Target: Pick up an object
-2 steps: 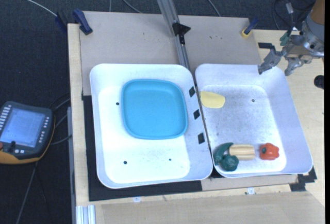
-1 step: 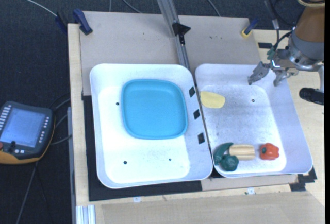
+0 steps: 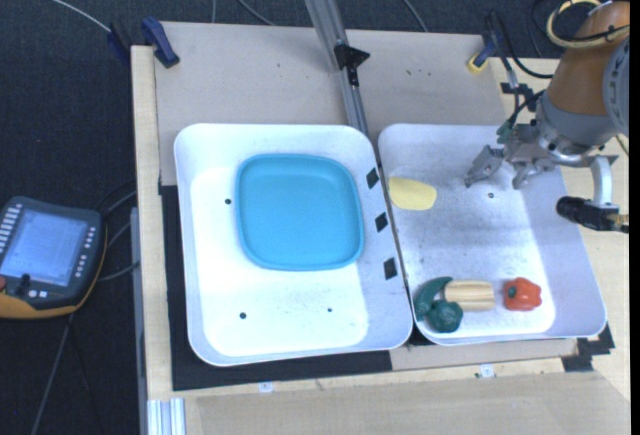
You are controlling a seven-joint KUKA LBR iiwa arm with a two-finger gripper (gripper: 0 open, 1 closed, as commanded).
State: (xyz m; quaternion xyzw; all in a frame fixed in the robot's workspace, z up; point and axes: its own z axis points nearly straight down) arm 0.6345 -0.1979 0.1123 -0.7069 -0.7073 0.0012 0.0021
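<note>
Objects for picking lie in the right bin (image 3: 560, 253), which we take as our landmark: one yellow piece (image 3: 412, 194) against its left wall, and along its near edge one green vegetable (image 3: 438, 305), one tan block (image 3: 470, 295) and one red pepper (image 3: 520, 294) in a row, the green touching the tan. We count four loose items, each of a different kind, and we judge that their spread along the walls leaves the speckled middle of the bin bare. Above the far part of that bin hangs the gripper (image 3: 505, 166), its fingers spread wide with nothing between them, well apart from every item; we read this as a stance before a descent. The arm (image 3: 590, 73) enters from the bin's right side. Left of the right bin sits one left bin (image 3: 200, 223), bearing one blue plate (image 3: 300, 211). Well to the left of both bins rests one handheld pendant (image 3: 45, 253), off the bench.
</note>
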